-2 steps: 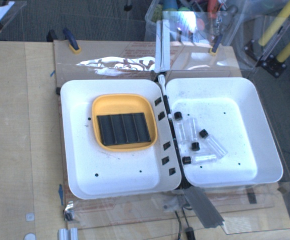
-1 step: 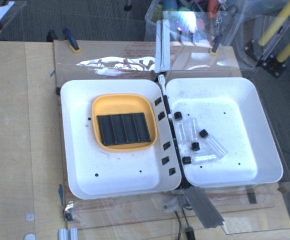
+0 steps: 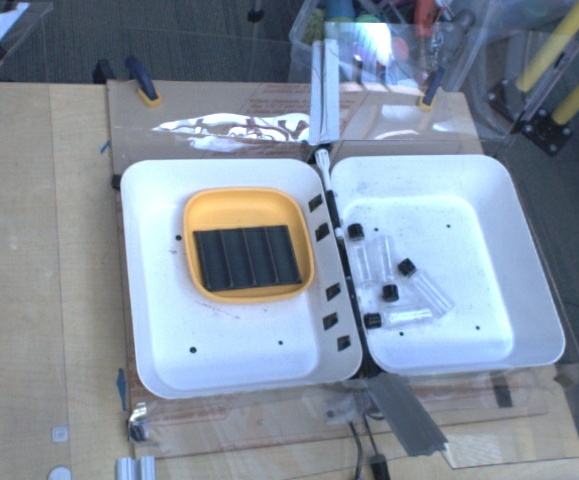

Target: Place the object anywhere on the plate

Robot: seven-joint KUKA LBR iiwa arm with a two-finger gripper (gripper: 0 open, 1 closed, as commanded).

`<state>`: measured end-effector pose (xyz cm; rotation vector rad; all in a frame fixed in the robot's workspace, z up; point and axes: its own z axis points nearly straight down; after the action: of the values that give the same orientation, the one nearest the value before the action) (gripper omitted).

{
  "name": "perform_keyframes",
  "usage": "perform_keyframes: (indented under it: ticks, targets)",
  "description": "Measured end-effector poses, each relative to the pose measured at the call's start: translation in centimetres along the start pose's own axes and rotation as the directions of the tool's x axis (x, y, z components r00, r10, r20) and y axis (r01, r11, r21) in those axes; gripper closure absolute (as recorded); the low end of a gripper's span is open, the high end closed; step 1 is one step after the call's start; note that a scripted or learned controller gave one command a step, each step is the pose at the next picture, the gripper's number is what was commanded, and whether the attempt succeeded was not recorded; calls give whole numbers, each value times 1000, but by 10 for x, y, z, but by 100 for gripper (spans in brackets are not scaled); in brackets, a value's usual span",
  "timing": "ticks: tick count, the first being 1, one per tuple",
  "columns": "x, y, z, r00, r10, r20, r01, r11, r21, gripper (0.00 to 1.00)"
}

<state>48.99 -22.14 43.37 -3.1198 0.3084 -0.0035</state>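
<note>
A pale wooden table (image 3: 29,268) carried two shallow white plastic bins side by side. In the left bin (image 3: 149,268) sat a rounded-square yellow plate (image 3: 197,218) with a dark ribbed black slab (image 3: 246,258) lying on it. Right of the plate, in the other bin (image 3: 479,268), lay several small clear plastic vials with black caps (image 3: 394,283), clustered together. They looked light, rigid and slippery, best pinched across the tube. The end effector's state could not be told.

A robotics lab: a plywood bench (image 3: 29,268) bears two white bins (image 3: 159,338) taped and clamped side by side, a clear plastic tub of bright toys (image 3: 409,8) stands behind, on grey carpet (image 3: 169,18)
</note>
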Motion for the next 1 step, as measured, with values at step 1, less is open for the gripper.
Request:
perform_keyframes:
  ticks: [1]
  targets:
    - [-3,1,0,1000,-1,-1,1,1000,2,100]
